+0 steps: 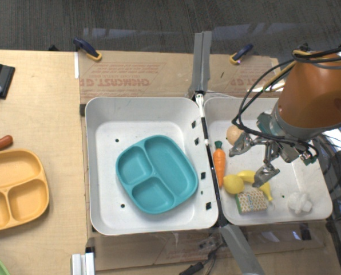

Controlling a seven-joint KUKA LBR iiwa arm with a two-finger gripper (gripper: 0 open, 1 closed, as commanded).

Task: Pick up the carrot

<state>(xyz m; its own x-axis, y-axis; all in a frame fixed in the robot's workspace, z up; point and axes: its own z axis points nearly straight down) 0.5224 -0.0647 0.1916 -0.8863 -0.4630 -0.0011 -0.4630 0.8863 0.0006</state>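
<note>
Gripper [261,164] above right white bin [316,211], fingers spread, nothing between.
Small orange carrot w/ green top [219,162] lies at bin's left wall, left of gripper, apart.

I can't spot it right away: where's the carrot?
The carrot lies in the right bin, against its left wall, just above the lemon.

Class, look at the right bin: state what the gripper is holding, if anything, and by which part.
Nothing is held. The gripper hangs open above the banana, with nothing between its jaws. The carrot lies untouched by the bin's left wall.
</note>
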